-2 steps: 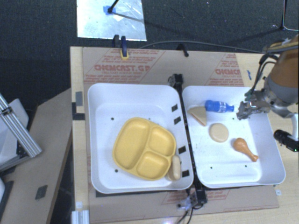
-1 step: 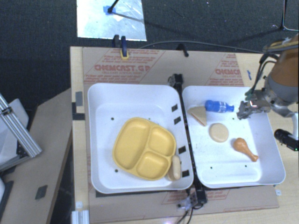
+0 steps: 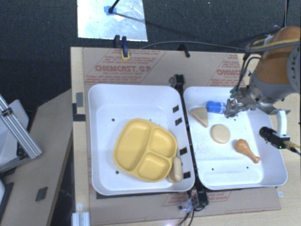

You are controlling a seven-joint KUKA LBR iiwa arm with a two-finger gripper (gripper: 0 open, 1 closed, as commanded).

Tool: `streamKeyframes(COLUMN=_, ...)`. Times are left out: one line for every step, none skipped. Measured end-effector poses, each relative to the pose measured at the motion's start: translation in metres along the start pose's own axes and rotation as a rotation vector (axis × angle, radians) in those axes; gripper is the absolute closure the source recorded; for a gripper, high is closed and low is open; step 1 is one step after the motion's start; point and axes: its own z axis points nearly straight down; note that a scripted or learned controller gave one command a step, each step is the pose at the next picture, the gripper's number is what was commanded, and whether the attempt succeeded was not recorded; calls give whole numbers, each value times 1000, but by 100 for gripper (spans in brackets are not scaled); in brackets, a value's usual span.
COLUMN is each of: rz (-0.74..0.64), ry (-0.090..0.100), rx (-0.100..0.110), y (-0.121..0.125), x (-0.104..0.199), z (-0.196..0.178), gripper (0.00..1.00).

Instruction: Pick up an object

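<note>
Camera view puts our gripper at the far end of the right bin, just right of the blue cylinder, which lies with its long axis left-right. We cannot tell how the claw stands.

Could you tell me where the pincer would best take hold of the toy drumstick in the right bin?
Probably from straight above, across the narrow shaft of the drumstick, closing on its long sides. It lies flat and slanted with open floor around it; the rounded meaty end is wider.
</note>
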Motion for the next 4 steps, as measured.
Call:
streamKeyframes(rz=-1, ry=0, rx=-2, y=12, x=49, z=-15, gripper=100)
streamKeyframes(rz=0, ry=1, rx=-1, y=18, x=98, z=-25, gripper=100)
streamKeyframes(rz=0, ry=0, rx=-1, y=30, x=143, z=-18, gripper=100)
streamKeyframes(rz=0, ry=1, rx=-1, y=47, x=190, z=-14, gripper=100)
